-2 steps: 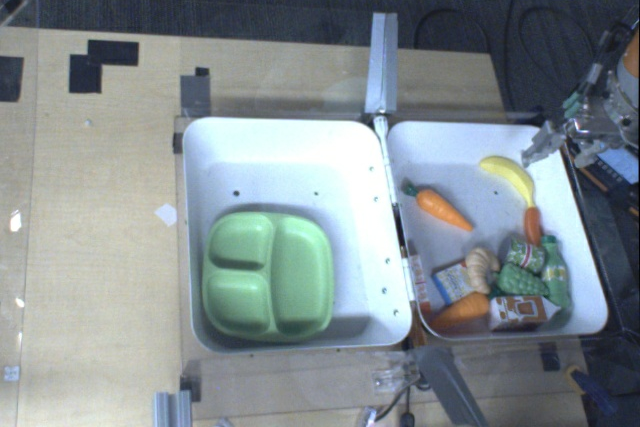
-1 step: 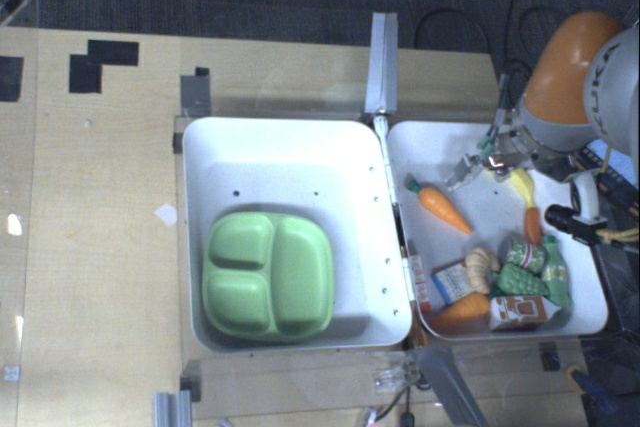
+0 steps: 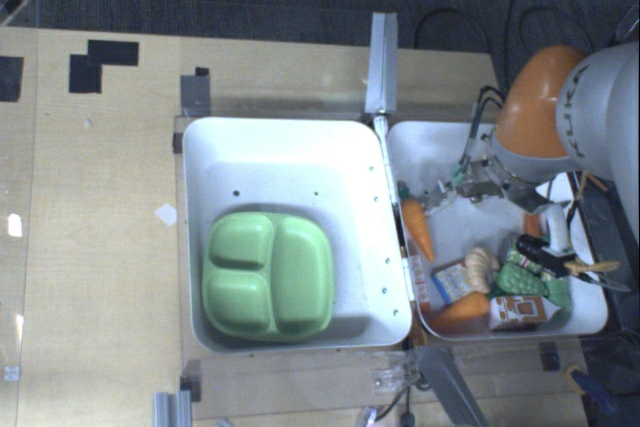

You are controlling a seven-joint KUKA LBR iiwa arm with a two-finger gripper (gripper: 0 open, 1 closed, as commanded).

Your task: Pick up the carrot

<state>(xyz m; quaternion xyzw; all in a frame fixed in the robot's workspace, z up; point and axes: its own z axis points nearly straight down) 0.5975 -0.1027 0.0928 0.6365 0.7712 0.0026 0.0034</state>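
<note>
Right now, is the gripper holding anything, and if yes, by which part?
Nothing shows in the gripper. It sits above the right bin, and the carrot lies apart from it against the bin's left wall.

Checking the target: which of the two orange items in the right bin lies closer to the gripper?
The carrot by the bin's left wall, just below-left of the gripper; the other orange item lies at the bottom edge.

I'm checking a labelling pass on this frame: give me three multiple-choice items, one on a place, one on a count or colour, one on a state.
1. Where does the carrot lie?
A. right bin, by its left wall
B. left bin
C. on the bench

2. How many compartments has the green tray?
A. two
B. three
C. five

3. How does the carrot stand to the end effector?
A. gripped
B. lying free in the bin
C. lifted above the bin

Answers: A, it rests along the divider side; B, three hollows show; B, it lies on the floor of the right bin.
</note>
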